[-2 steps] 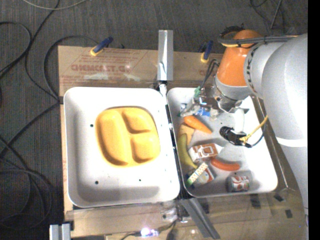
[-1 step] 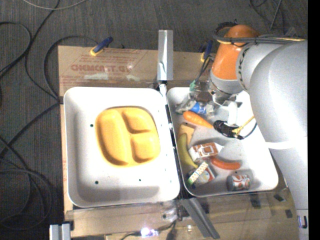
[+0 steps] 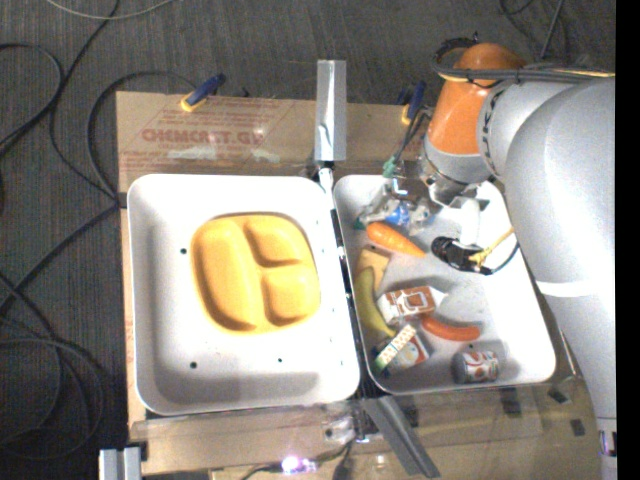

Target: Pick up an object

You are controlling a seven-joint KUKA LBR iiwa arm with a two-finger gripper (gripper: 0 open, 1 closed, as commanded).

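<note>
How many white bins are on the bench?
2. The left bin holds a yellow divided tray; the right bin beside it holds the toy food.

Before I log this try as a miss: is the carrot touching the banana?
Apart. The camera view shows the carrot lying above the banana in the right bin, with a strip of white bin floor between them.

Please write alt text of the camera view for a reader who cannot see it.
The gripper reaches into the far end of the right bin, beside a toy carrot, banana, sausage and small cartons. The left bin holds a yellow divided tray.
</note>
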